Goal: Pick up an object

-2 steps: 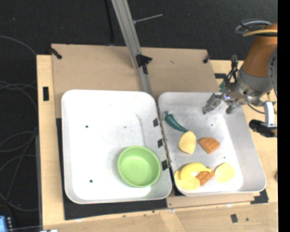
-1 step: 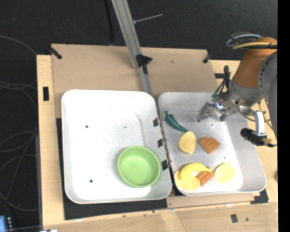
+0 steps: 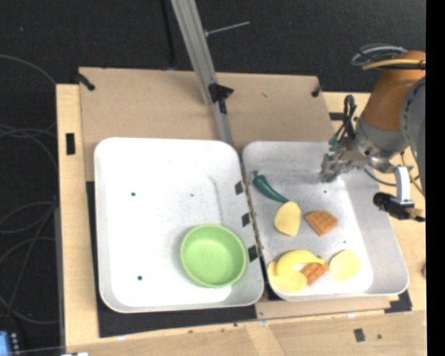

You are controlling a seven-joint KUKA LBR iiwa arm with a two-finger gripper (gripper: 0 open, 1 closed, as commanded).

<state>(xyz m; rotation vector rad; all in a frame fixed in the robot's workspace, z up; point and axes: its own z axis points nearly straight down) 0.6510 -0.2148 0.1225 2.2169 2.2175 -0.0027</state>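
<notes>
My gripper (image 3: 330, 170) hangs over the back right part of the right bin (image 3: 371, 232), pointing down, with nothing visible between its fingers. Below and left of it lie a pale yellow rounded piece (image 3: 287, 219) and an orange waffle-like piece (image 3: 321, 222). A teal handled tool (image 3: 267, 188) lies near the bin's left wall. At the front of the bin sit a yellow piece (image 3: 291, 268), a small orange piece (image 3: 313, 272) on it, and another yellow piece (image 3: 344, 265).
A green bowl (image 3: 213, 254) sits in the front right corner of the left bin (image 3: 148, 184). A grey metal pole (image 3: 200, 58) rises behind the two bins. The arm's orange band (image 3: 389, 99) is at the right edge.
</notes>
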